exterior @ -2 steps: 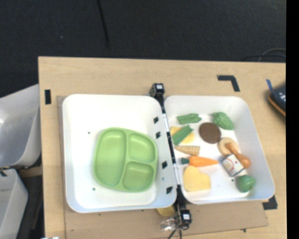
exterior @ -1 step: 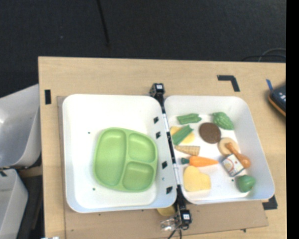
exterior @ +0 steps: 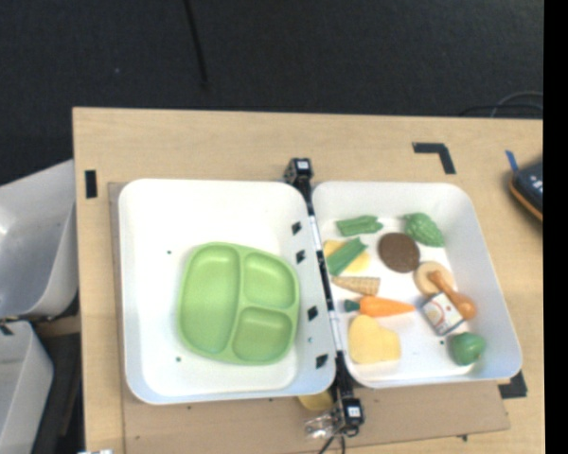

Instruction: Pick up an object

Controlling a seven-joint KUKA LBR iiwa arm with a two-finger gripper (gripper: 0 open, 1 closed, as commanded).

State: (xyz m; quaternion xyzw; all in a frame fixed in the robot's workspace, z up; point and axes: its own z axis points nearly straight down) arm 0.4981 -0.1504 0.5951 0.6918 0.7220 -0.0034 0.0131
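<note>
The right bin [exterior: 473,218] holds several toy foods. A green pea pod [exterior: 358,224] and a green leafy piece [exterior: 422,228] lie at its back. A brown round disc [exterior: 398,251] sits beside a yellow and green piece [exterior: 346,253]. In the middle are a beige wedge [exterior: 357,285], an orange carrot [exterior: 386,305], a tan mushroom-like piece [exterior: 437,284] and a small can [exterior: 442,314]. Near the front lie a yellow heart-shaped block [exterior: 373,340] and a round green fruit [exterior: 466,348].
The left bin [exterior: 142,253] bears a green divided plate [exterior: 237,303]. A black clip strip [exterior: 314,282] joins the two bins. A dark object with an orange stripe [exterior: 527,183] lies at the bench's right edge. White plastic shapes [exterior: 24,244] stand off the bench at left.
</note>
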